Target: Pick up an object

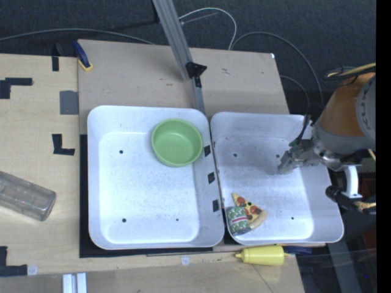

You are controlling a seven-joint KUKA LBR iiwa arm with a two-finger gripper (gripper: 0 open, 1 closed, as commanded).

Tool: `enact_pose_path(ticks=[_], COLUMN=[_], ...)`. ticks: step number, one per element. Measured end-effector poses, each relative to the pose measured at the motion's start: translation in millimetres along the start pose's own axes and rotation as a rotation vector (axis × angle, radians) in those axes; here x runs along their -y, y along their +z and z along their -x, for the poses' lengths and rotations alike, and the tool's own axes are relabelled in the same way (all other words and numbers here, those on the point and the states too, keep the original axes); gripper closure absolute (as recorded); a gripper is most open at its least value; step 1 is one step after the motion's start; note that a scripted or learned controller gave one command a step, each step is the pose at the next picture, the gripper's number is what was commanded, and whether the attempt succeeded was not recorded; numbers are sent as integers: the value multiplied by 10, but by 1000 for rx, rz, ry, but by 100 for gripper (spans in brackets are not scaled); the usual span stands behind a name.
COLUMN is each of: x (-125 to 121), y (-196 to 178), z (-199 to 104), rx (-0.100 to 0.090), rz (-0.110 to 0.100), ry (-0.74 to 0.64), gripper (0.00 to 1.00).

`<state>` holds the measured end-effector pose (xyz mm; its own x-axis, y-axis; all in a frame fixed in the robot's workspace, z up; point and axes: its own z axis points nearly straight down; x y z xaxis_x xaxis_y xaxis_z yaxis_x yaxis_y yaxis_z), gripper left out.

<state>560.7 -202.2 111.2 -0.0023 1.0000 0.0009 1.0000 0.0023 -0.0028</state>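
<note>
Arm reaches in from right, jaws [289,162] low over right bin [269,224], open/closed can't tell.

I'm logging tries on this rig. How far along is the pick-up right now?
Nothing looks picked yet. The green bowl sits in the left bin, and the pizza-slice toy lies at the near left corner of the right bin. In hand: the pincer is low over the right bin's far side, apart from the toy. Left: reach an object, grip it and lift.
</note>
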Motion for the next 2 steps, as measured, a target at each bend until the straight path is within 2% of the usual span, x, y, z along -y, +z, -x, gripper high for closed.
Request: enact_pose_path(ticks=[2], x=[19], y=[-1208], z=[-59], rx=[3], rz=[9], ry=[0], gripper=[100])
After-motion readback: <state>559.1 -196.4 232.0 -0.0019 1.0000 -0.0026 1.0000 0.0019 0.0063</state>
